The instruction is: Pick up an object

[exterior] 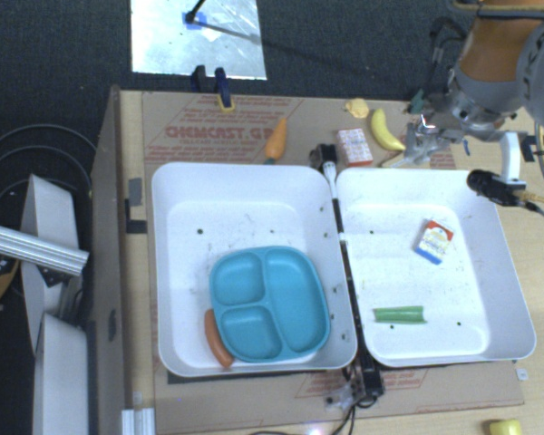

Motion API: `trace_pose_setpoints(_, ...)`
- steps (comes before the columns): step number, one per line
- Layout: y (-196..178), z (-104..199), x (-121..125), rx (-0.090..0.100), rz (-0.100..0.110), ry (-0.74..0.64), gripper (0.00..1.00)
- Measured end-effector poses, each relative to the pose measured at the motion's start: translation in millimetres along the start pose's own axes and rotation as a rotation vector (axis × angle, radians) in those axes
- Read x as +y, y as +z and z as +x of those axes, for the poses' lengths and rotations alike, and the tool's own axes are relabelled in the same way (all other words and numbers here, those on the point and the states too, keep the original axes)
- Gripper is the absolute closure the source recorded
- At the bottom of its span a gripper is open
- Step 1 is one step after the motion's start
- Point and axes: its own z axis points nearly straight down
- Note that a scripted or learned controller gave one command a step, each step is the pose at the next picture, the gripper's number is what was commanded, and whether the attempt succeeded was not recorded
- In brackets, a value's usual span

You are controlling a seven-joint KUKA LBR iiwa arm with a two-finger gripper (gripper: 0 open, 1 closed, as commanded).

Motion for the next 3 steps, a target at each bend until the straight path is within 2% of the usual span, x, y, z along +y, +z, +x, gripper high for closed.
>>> trace_pose_setpoints(1,3.6,12.2,-0.2,-0.001,0.002,-0.001,1.0)
trace_pose_setpoints(2,-22.4,-10.9,-26.2,-0.001,0.001,0.006,1.0)
trace_pose_setpoints(3,-15.4,-34.8,0.6,-0.002,-0.001,0.006,1.0)
